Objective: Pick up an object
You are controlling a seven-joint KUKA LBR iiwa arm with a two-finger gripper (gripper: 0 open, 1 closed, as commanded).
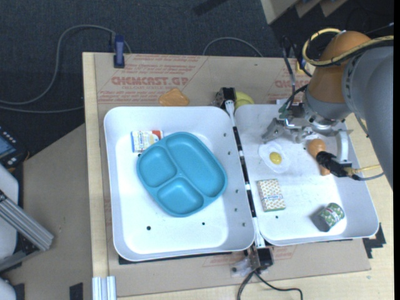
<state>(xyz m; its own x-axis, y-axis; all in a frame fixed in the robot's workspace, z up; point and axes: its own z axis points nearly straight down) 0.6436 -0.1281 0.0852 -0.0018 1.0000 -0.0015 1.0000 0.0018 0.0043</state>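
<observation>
Hanging low over the right bin [356,227], jaws [289,127] spread wide and gripping nothing. Lying just below them, the fried egg toy [274,157]; beside it, an orange piece [316,147]; nearer the front, a patterned card [270,194] and a green can [329,216]. Risking a slip off the flat egg, or a scrape on the bin floor.

Bright, even light; slightly soft focus
</observation>
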